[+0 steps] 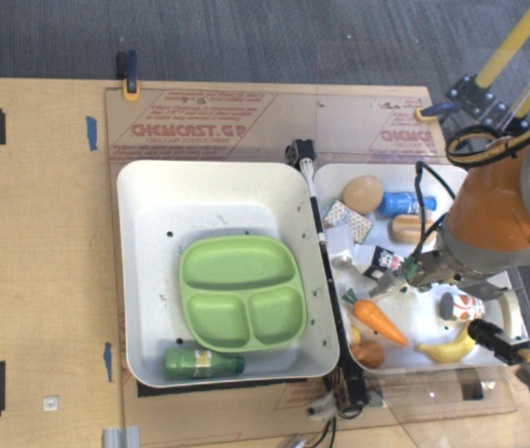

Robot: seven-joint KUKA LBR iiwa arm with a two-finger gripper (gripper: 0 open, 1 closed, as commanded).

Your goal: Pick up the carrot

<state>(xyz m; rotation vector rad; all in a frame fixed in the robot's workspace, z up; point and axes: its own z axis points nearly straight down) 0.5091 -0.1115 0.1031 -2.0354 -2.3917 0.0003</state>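
Note:
The carrot (pixel 378 320), orange with a green top, lies at a slant in the front part of the right bin (pixel 405 367). My gripper (pixel 402 280) hangs just above and behind it, slightly to its right, at the end of the grey arm with the orange band (pixel 494 211). It looks open, with nothing between its fingers. The carrot lies free on the bin floor, apart from the gripper.
Around the carrot lie a yellow banana (pixel 450 348), a brown round item (pixel 369 354), a white and red item (pixel 461 304), a blue can (pixel 397 203), a tan ball (pixel 363 194) and a checkered packet (pixel 349 217). The left bin (pixel 144 250) holds a green divided plate (pixel 242 292) and a green bottle (pixel 204 364).

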